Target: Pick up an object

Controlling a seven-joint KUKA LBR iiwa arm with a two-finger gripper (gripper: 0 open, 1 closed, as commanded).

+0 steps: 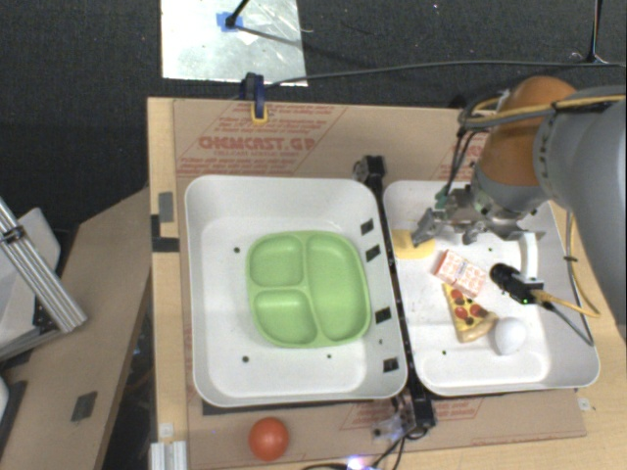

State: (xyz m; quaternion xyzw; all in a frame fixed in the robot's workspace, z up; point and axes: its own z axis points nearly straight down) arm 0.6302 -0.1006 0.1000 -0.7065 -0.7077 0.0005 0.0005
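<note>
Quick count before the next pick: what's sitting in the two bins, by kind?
Green divided plate, in the left bin: 1
Yellow flat piece, in the right bin: 1
Red-and-white packet, right bin: 1
Toy pizza slice, right bin: 1
White egg-shaped thing, right bin: 1
Total: 5
</note>
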